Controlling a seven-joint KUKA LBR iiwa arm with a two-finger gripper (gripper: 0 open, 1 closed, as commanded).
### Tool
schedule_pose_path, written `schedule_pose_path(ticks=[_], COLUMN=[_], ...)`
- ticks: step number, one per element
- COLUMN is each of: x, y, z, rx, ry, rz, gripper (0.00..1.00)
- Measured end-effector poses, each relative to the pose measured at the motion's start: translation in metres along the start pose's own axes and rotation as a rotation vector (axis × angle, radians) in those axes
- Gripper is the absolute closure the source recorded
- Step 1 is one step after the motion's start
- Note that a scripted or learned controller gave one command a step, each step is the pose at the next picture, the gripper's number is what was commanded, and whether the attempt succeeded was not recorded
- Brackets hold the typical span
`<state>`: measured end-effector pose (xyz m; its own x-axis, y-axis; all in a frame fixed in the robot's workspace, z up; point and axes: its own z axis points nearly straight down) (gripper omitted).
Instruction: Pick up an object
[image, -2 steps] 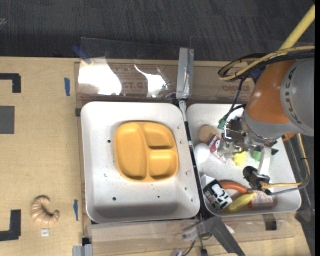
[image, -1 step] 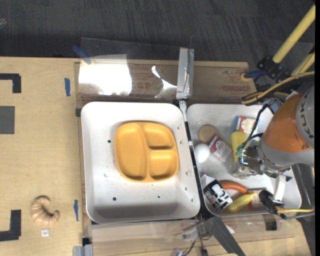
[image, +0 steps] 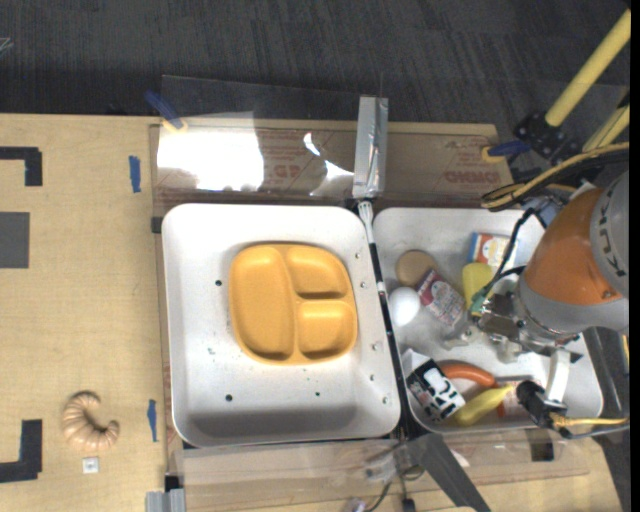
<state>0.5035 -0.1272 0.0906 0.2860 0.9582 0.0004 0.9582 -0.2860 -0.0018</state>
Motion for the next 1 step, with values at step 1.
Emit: schedule_pose_path(ticks=[1], x=[0.0008], y=[0.0002], z=[-0.0100], rx=[-0.001], ry=[0.001], rz=[0.000], gripper=[1.00])
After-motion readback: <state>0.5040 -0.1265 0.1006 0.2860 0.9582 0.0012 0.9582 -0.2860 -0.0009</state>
